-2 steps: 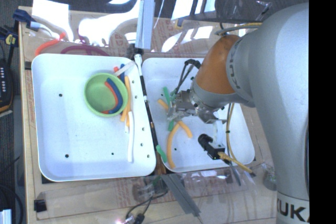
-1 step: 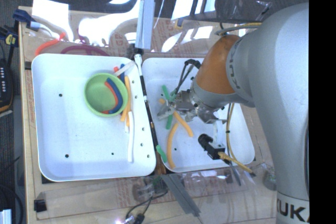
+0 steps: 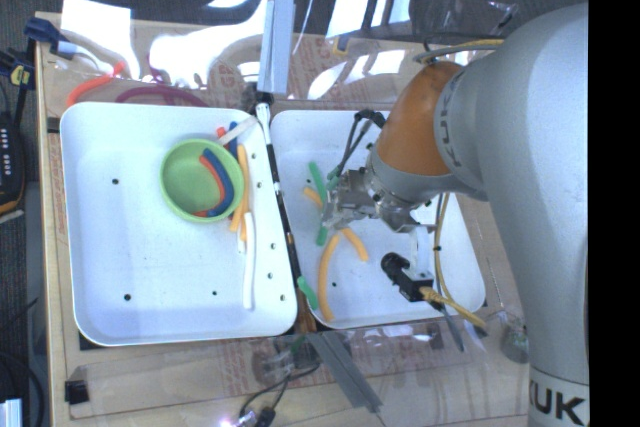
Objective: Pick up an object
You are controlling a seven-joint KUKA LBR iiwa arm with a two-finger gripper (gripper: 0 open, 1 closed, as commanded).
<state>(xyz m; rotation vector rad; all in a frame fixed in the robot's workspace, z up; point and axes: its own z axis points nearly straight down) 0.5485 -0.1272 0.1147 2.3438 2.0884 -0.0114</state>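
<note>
My gripper [image 3: 337, 207] is low in the right bin [image 3: 455, 275], toward its left side. Right under and around it lie thin pieces: a green strip [image 3: 317, 177] just above it, a curved orange strip [image 3: 325, 265] below it, and a short orange piece [image 3: 356, 245] to its lower right. Another small green piece [image 3: 306, 291] lies near the bin's lower left corner. The arm's grey body and orange band [image 3: 415, 130] cover the bin's right half.
The left bin [image 3: 120, 275] holds a green bowl [image 3: 195, 183] with red and blue pieces inside, orange sticks [image 3: 241, 205] beside it, and a long white stick [image 3: 249, 260]. A dark divider edge [image 3: 280, 205] separates the bins. Cables lie beyond the bench's left edge.
</note>
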